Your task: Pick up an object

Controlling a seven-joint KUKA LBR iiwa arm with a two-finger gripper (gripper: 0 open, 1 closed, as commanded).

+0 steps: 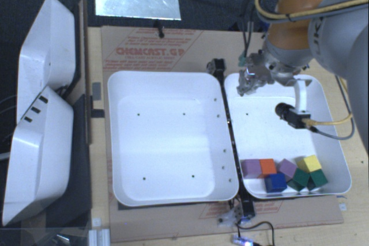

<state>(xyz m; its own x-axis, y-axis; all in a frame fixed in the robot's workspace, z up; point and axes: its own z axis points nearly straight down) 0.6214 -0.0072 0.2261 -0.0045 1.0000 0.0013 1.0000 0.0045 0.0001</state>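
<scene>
Here the left bin (167, 135) lies bare, so the pick turns on the right bin (331, 118), where the blocks sit bunched along the near edge. From left to right they run: a purple block (251, 167), an orange block (268, 166), a blue block (276, 182) just in front, a second purple block (286, 168), a green block (300, 178) and a yellow block (312, 163), most of them touching. The gripper (249, 83) hangs over the far left corner of that same bin, well apart from the cluster. The blocks lie toward the camera and a little to the right of the jaws. Whether the jaws stand open or closed I cannot tell; nothing shows between them. The blocks' tight packing could make a clean grasp awkward.
</scene>
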